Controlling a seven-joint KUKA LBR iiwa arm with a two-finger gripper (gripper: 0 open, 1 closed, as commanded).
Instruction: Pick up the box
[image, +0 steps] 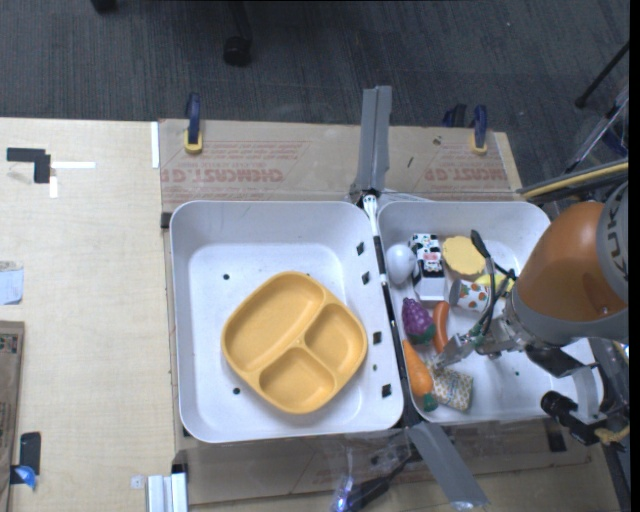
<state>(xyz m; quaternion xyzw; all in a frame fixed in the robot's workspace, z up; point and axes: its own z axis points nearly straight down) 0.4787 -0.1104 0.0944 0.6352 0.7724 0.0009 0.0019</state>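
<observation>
Reaching in from the right, the arm (575, 270) is hanging its gripper (468, 345) low over the middle of the right bin (530, 395); its state cannot be told.

Sitting near the centre of the left bin (200, 300) is a yellow divided plate (293, 342).

Lying along the right bin's left side are several smaller things. The box (429, 268) is resting near the back left corner, small and white with black blotches and a bit of red on top. Beside it, a yellow round piece (463, 256) is sitting toward the back edge. A white ball (399, 262) is lying against the left wall. Purple grapes (417, 318) and an orange carrot (418, 368) are lying nearer the front.
</observation>
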